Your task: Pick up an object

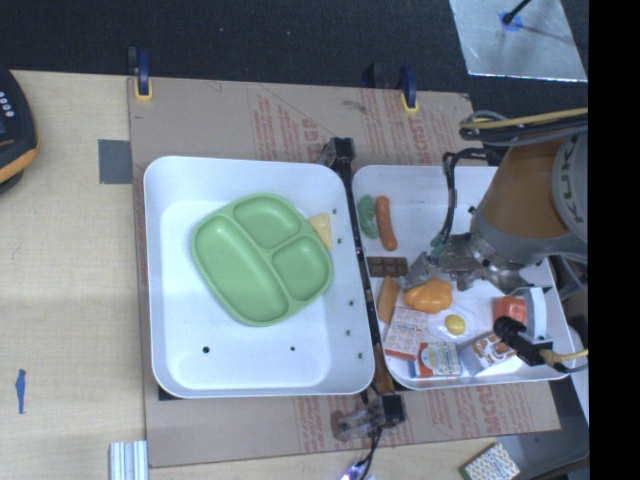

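Observation:
My gripper [437,264] hangs low over the middle of the right bin [412,178], at the end of the grey arm with its orange band [520,193]. Just below the gripper lies an orange toy food piece [430,296], close to it; whether they touch I cannot tell. A fried egg toy [455,324] sits below that. A brown bar [386,266] lies left of the gripper. An orange sausage [385,224] and a small green piece [366,210] rest near the bin's upper left.
Printed packets [405,332] [441,359] and a red item [510,308] crowd the right bin's lower part. The left bin [170,358] holds a green divided plate [262,258] with a yellow wedge [320,230] at its right edge. Clamps [142,73] [406,86] hold the cardboard base.

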### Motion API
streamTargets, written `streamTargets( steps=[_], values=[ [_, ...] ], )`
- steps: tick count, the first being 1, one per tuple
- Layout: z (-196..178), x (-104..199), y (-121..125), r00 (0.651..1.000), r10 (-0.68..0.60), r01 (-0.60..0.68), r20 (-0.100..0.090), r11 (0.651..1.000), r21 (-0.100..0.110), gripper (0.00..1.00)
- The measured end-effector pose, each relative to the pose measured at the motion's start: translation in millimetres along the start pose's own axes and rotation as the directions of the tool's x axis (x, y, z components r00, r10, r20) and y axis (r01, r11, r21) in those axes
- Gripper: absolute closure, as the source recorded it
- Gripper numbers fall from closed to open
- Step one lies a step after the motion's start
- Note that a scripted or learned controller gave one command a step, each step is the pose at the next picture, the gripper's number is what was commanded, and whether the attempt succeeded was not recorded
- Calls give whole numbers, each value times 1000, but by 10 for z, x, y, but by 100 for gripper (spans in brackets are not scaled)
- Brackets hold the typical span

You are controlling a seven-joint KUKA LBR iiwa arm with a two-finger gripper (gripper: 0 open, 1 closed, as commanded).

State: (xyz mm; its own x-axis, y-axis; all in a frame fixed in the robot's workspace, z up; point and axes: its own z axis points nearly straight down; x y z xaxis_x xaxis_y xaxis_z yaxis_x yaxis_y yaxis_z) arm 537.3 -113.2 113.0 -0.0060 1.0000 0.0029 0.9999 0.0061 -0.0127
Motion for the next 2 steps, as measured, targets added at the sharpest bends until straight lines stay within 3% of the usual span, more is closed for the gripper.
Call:
streamTargets(
  steps=[1,2],
  values=[
    [224,34,-98,1000,0,0,2,1000,-6,0],
    [106,14,-93,1000,0,0,4,1000,-7,100]
  ],
)
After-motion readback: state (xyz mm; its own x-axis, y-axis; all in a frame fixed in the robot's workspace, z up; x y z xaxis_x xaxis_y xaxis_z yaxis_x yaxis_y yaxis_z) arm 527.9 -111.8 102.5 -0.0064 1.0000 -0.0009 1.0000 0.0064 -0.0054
